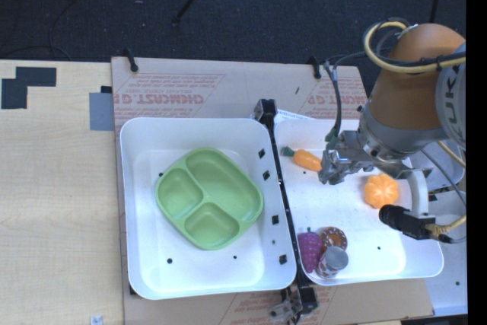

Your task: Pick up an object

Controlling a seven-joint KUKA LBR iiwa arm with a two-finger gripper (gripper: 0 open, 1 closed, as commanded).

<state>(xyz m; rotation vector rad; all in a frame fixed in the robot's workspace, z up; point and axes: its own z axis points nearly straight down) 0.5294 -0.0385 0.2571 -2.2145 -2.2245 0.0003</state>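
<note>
Gripper [332, 173] poised just right of the toy carrot [307, 160] — finger state indiscernible; centre over the carrot, then descend squarely.

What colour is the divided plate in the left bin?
Light green, seen in the camera view: the divided plate lies in the left bin.

I see two white bins [144, 164]. Left one holds pale green divided plate [209, 196]. In right bin: small orange carrot [307, 160] with green tip, orange fruit [380, 191], purple grape bunch [309, 248], brown-and-silver can [332, 251] at lower edge. Arm [415, 87] at right of frame: orange band over grey, yellow cable looped on top. Bench [53, 202] light wood with dark grey squares upper left. Cardboard under bins carries red print.
</note>
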